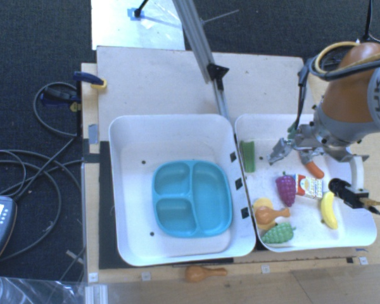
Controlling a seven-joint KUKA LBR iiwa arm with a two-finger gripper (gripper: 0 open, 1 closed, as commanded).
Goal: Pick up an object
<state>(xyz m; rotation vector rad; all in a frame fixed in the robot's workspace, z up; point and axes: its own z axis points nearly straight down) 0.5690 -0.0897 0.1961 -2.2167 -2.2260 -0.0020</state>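
A blue divided tray lay in the left bin. In the right bin, a green block sat at ten o'clock, purple grapes at centre, a yellow banana at four o'clock. The gripper hovered at twelve o'clock above the grapes, its fingers slightly parted, holding nothing.

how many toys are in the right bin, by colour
In the right bin, below the gripper:
green: 2, the green block and the green bumpy fruit
purple: 1, the grapes
yellow: 2, the banana and the yellow piece
orange: 2, the carrot and the drumstick
red and white: 1, the small carton
total: 8
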